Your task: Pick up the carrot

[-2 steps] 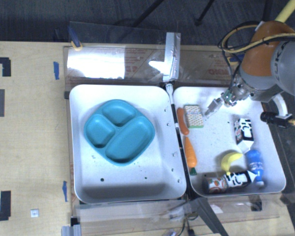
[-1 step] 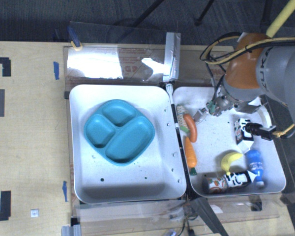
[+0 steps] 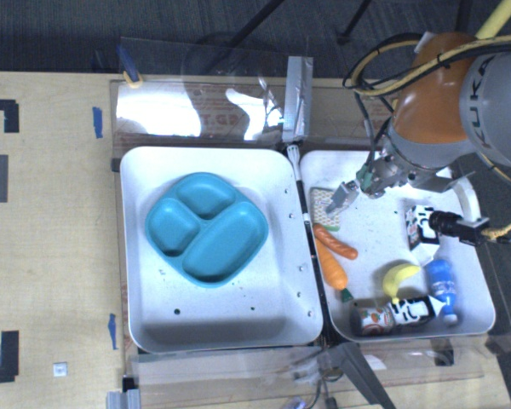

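The carrot (image 3: 333, 267) is orange with a green stem end. It lies along the left wall of the right bin (image 3: 473, 309), stem pointing toward the front. My gripper (image 3: 343, 197) hangs over the back left of that bin, above a small checkered piece (image 3: 322, 204). It is a short way behind the carrot and apart from it. Nothing shows in the gripper.
An orange sausage-like piece (image 3: 337, 244) lies just behind the carrot, touching its tip. A yellow lemon (image 3: 399, 276), a blue bottle (image 3: 441, 279), a can (image 3: 376, 318) and black-and-white packets (image 3: 420, 225) crowd the front and right. A blue divided plate (image 3: 206, 227) lies in the left bin (image 3: 145, 313).
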`<state>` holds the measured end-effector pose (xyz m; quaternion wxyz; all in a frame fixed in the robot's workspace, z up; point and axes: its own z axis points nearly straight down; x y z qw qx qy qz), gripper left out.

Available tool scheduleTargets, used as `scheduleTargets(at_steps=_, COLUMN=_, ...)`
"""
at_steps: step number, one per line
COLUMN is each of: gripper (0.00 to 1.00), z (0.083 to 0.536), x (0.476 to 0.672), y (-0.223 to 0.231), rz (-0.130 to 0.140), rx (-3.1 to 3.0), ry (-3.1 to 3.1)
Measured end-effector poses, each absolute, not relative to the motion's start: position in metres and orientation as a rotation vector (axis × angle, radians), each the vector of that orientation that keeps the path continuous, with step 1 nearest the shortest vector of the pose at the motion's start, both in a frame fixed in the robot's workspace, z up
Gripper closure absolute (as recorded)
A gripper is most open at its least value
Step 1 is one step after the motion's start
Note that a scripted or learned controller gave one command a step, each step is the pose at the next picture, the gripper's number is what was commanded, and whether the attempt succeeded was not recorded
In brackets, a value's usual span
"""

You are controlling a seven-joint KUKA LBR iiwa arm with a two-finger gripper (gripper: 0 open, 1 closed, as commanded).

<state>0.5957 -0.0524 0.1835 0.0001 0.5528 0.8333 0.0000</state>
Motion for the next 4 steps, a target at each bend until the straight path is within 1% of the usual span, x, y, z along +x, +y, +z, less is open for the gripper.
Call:
scheduleTargets(at_steps=1, gripper=0.00, z=0.309, x=0.606, y=-0.009, rz=0.000, rx=1.488, ry=2.766)
scheduleTargets(at_steps=2, gripper=0.00, z=0.187, x=0.574, y=-0.036, rz=-0.001, rx=1.707, ry=2.638)
scheduleTargets(at_steps=3, gripper=0.00, z=0.183, x=0.541, y=-0.068, rz=-0.004, rx=2.028, ry=2.405)
scheduleTargets(at_steps=4, gripper=0.00, z=0.183, x=0.499, y=-0.049, rz=-0.004, rx=1.957, ry=2.463)
